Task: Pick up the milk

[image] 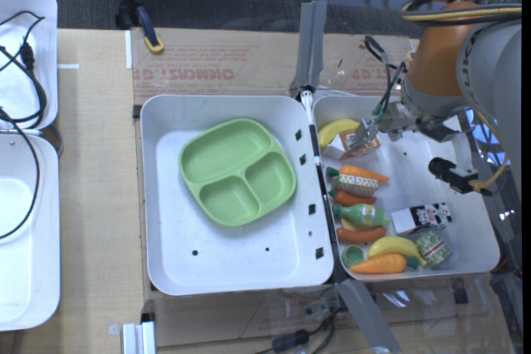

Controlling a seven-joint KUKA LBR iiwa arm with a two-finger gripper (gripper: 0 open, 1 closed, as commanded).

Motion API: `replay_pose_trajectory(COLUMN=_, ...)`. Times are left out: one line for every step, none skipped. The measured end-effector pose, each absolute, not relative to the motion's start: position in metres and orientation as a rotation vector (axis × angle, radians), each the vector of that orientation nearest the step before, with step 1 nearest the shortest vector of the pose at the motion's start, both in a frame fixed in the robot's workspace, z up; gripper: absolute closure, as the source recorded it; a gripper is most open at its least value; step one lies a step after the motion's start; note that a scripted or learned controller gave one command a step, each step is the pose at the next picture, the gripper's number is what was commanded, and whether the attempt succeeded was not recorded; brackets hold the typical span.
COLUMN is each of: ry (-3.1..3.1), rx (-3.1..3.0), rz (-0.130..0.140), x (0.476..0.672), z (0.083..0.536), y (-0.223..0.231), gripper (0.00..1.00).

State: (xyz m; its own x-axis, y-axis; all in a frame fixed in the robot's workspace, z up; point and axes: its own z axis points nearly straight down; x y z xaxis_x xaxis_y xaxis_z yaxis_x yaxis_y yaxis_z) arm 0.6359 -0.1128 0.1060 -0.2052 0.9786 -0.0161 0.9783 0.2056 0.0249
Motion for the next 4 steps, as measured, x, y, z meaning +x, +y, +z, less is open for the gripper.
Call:
replay_pose_trajectory(ry=2.529, rx=1.809, rz=0.021, x=0.622, z=0.106, y=-0.108, gripper=0.00)
replay_pose_trajectory(ry=2.513, rx=1.807, rz=0.020, x=0.625, z=0.119, y=-0.114, gripper=1.00)
replay_pose_trajectory(ry=2.518, rx=1.810, rz=0.020, x=0.625, z=0.117, y=-0.112, gripper=0.00)
replay_pose_trajectory(ry=2.538, rx=1.794, rz=0.021, x=0.615, z=0.106, y=-0.106, gripper=0.00)
